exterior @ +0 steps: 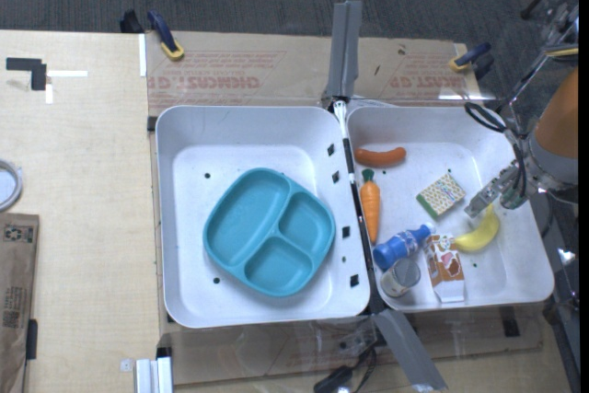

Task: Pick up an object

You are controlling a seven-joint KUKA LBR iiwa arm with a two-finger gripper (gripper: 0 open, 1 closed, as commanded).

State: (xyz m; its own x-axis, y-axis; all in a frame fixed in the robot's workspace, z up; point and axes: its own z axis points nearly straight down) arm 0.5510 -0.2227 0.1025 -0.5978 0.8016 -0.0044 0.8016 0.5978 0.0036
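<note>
I read the gripper (488, 196) as hanging low over the right bin (502, 132), just above the banana (479, 236); whether it is parted or closed I cannot tell from here; nothing visibly sits in its grasp. I judge the banana the likeliest target: it looks like a light, stiff plastic toy, smooth and curved, so it may slip or roll; I would take it across its thick middle, not the tapered ends. The right bin also holds a sausage (381, 156), a carrot (370, 206), a patterned sponge (441, 194), a blue bottle (402, 246), a small can (401, 278) and a juice carton (446, 269); the left bin (175, 198) holds a teal divided plate (268, 232).
</note>
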